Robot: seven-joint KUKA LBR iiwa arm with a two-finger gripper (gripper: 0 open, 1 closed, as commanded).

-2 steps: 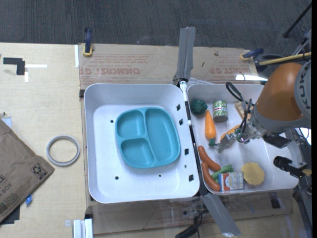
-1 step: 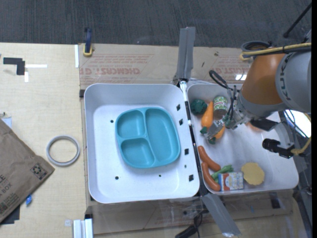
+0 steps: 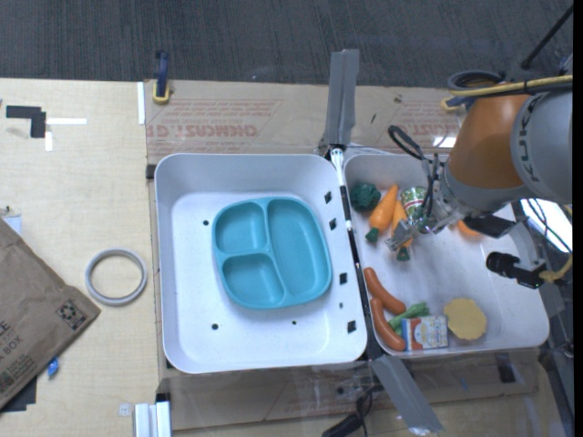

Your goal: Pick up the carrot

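Observation:
The orange carrot (image 3: 384, 207) lies tilted in the upper left part of the right bin (image 3: 510, 340), its tip pointing down-left toward a small green piece (image 3: 372, 235). My gripper (image 3: 402, 237) hangs low over the bin just right of and below the carrot, close beside it. The carrot rests on the bin floor and does not look lifted. The grey arm with its orange band (image 3: 487, 144) reaches in from the upper right and hides part of the bin behind it.
Dark green broccoli (image 3: 365, 194) sits left of the carrot. A green-and-white packet (image 3: 416, 200) lies beside the wrist. Two sausages (image 3: 383, 291), a small carton (image 3: 424, 331) and a yellow disc (image 3: 465, 319) fill the bin's front. The left bin (image 3: 182, 244) holds a blue divided plate (image 3: 271, 250).

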